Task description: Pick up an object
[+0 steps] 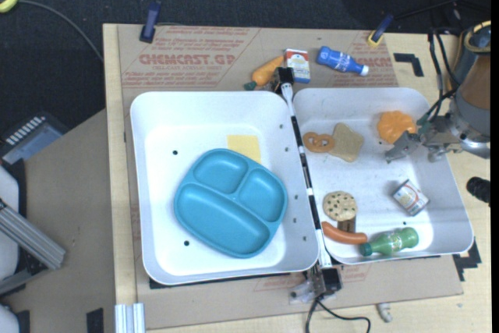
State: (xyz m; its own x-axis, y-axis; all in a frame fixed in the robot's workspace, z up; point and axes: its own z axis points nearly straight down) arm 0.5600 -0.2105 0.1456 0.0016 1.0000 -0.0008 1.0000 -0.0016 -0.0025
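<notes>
Blue plate point(230, 203), green bottle point(390, 242)

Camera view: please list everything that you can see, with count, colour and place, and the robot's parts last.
Bins: 2, white, side by side on the bench.
Divided plate: 1, blue, left bin.
Cheese slice: 1, yellow, left bin, behind the plate.
Pretzel: 1, brown, right bin.
Bread slice: 1, tan, beside the pretzel.
Orange item: 1, right bin, far side.
Cookie: 1, tan with dark chips, right bin.
Hot dog: 1, red-orange, right bin, near edge.
Green bottle: 1, lying beside the hot dog.
Can: 1, silver, right bin.
Blue bottle: 1, bench behind bins.
Gripper: 1, grey, over right bin.
</notes>
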